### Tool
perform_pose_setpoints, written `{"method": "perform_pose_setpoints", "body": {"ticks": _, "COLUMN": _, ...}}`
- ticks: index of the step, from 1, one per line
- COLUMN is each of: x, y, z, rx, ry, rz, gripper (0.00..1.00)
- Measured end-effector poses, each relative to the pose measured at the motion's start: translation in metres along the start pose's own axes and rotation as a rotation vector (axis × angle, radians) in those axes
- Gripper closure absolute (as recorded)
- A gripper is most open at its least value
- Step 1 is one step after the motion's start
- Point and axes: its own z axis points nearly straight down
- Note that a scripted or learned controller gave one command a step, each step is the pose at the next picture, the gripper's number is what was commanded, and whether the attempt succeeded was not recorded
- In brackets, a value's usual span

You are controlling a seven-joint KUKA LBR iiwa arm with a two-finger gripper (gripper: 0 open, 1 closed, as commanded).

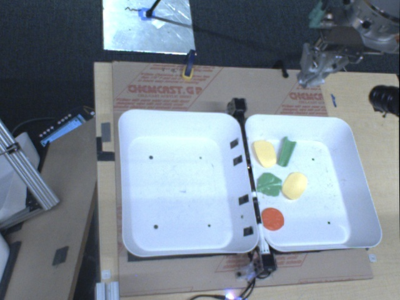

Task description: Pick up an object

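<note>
The right bin [350,167] holds several small items near its left side: a pale yellow oblong piece [264,153], a green stick [286,151] leaning beside it, a green leaf-shaped piece [269,184], a yellow rounded piece [294,185] and a red disc [272,219]. My gripper [310,75] hangs high above the bench beyond the far edge of the right bin, well away from all the items. Nothing shows between its fingers.
The left bin [181,180] lies beside the right one, joined by a black clip strip [247,174]. A shiny metal sheet [148,16] lies on the floor at the back. A yellow and blue clamp [188,67] sits at the bench's far edge.
</note>
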Motion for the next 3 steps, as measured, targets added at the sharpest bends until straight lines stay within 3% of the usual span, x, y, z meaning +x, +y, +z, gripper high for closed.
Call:
{"method": "perform_pose_setpoints", "body": {"ticks": 1, "x": -0.020, "y": -0.056, "z": 0.011, "rx": 0.003, "ry": -0.002, "rz": 0.008, "gripper": 1.00}}
{"method": "perform_pose_setpoints", "body": {"ticks": 2, "x": -0.079, "y": 0.027, "z": 0.003, "rx": 0.001, "ry": -0.006, "rz": 0.011, "gripper": 1.00}}
{"method": "perform_pose_setpoints", "body": {"ticks": 3, "x": -0.057, "y": -0.036, "z": 0.001, "rx": 0.001, "ry": -0.001, "rz": 0.002, "gripper": 1.00}}
